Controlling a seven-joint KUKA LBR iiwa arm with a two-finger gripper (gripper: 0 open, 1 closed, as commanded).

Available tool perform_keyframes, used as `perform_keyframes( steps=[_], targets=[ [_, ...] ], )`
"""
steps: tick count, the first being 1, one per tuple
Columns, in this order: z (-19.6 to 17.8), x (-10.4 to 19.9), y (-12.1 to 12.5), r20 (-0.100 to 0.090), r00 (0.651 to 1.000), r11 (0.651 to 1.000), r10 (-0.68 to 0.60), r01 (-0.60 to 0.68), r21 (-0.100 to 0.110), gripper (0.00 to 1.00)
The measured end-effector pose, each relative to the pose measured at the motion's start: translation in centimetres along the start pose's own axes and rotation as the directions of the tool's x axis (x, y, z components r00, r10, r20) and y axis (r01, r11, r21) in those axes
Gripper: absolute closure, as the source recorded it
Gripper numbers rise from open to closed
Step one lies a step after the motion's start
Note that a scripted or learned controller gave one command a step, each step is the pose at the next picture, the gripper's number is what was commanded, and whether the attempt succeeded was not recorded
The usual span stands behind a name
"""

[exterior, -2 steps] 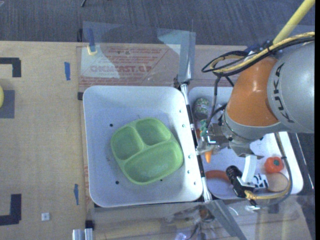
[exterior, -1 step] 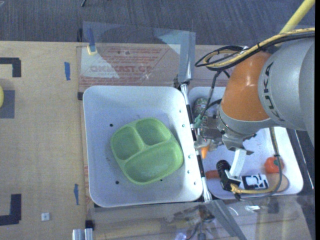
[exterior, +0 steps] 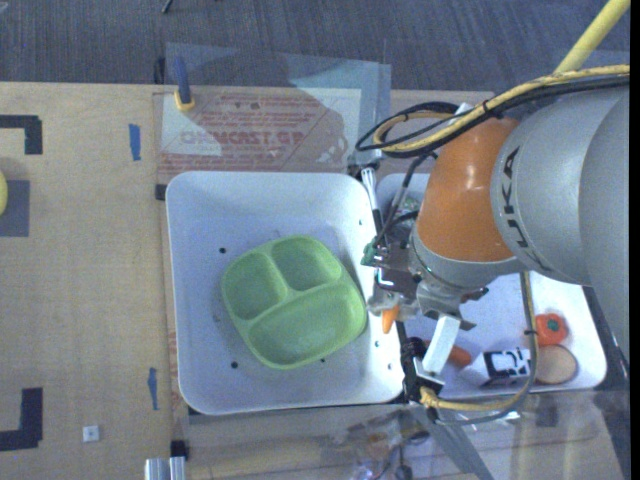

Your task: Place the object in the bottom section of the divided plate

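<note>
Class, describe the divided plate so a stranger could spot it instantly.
Find the left white bin, the one away from the arm. Near its middle lies the green divided plate, turned at an angle. It has two small sections above one large one, and is the one green item in the bins.

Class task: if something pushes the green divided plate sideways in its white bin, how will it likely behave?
The green divided plate looks like moulded plastic, so probably stiff and light. It lies flat and wide on the white bin, so it should slide, not tip. Its raised rim may catch a push.
</note>
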State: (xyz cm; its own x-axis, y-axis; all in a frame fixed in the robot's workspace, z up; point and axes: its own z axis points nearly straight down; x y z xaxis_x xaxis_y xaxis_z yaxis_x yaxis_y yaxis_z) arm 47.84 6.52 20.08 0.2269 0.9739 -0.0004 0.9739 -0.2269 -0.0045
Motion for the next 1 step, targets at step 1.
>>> perform_keyframes(
  steps=[1],
  targets=[
    [-0.01,-0.01,0.01,0.0,1.0,1.0,0.0,0.0,0.0,0.0]
  ],
)
